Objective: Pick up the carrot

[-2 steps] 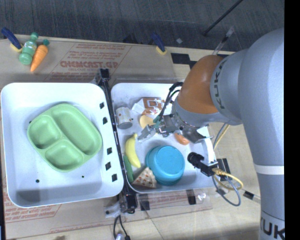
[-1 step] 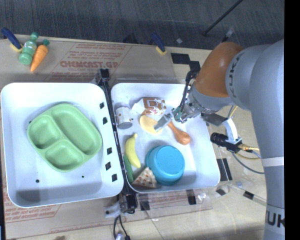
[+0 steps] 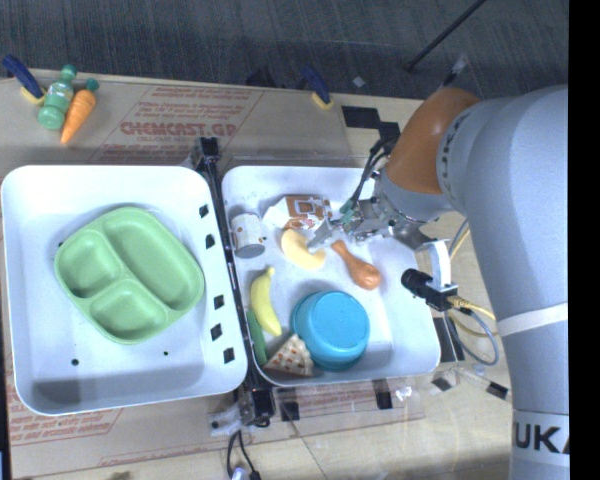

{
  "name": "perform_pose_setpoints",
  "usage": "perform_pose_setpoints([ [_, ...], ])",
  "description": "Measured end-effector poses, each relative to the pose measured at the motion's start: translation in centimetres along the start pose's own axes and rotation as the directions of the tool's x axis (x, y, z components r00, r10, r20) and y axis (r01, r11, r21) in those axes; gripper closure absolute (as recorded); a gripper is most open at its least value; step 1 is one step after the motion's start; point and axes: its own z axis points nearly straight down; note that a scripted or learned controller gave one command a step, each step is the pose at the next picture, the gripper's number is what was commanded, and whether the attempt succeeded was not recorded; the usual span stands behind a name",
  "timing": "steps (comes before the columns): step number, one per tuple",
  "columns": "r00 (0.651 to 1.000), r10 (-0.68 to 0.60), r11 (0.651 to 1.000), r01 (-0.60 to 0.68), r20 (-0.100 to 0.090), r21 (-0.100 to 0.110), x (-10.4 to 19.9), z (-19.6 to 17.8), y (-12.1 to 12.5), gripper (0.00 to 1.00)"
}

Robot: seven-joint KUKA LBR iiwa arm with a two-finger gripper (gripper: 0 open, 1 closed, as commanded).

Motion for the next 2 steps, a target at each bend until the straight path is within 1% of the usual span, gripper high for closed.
perform_pose_setpoints([
  [1,0.999,0.037,0.999,-0.037,-0.003,0.001,10.0,0.0,-6.1,0.00],
  [2,1.000,-0.001,1.000,0.001,0.002,-0.001,1.3,-9.3,-3.9,0.00],
])
